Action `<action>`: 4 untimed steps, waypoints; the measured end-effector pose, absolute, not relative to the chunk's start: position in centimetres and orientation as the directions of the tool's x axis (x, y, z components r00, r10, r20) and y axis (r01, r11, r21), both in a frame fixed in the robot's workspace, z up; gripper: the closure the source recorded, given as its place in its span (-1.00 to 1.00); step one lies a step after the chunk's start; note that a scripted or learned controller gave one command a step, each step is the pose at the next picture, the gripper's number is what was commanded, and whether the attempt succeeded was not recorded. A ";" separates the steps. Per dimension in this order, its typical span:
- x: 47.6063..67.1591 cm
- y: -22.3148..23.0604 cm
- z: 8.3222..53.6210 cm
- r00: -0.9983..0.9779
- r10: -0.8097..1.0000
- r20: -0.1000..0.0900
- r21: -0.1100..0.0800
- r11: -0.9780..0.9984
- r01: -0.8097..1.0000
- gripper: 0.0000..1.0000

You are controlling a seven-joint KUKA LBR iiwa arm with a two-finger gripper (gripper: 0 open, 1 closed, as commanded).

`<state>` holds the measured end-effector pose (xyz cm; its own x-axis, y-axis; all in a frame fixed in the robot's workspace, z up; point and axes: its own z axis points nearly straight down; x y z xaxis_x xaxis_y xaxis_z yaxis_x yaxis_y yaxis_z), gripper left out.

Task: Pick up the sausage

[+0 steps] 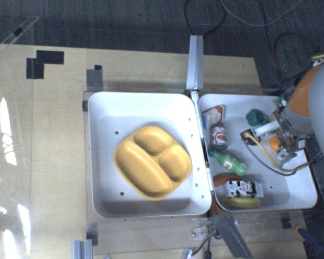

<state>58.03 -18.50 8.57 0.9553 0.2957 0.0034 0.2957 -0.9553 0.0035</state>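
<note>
1. The sausage [225,179] lies in the right bin [308,190], near its front left corner, by the wall between the bins.
2. A milk carton [242,188] touches it in front, with a banana [243,202] below; a green bottle [227,162] lies just behind.
3. The claw [283,144] hangs over the bin's right side, well apart from the sausage; whether it is open or closed I cannot tell.
4. The left bin [100,161] holds a yellow tray [153,161].

labels | you get printed packaging on the can [219,136] and the carton [241,188], at 9 and 6 o'clock in the right bin [308,196] | nothing readable, print too small
</note>
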 end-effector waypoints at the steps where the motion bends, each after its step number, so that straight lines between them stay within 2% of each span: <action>1: 58.3 -16.8 8.6 0.947 0.323 0.005 0.005 -0.947 0.323 -1.00; 2: 60.8 -14.8 8.6 0.936 0.351 0.006 0.004 -0.936 0.351 -1.00; 3: 53.4 -20.5 8.6 0.944 0.329 0.004 0.002 -0.944 0.329 -1.00; 4: 53.5 -20.5 8.6 0.944 0.329 0.004 0.002 -0.944 0.329 -1.00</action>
<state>53.47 -20.50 8.59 0.9442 0.3294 0.0043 0.3294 -0.9442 0.0020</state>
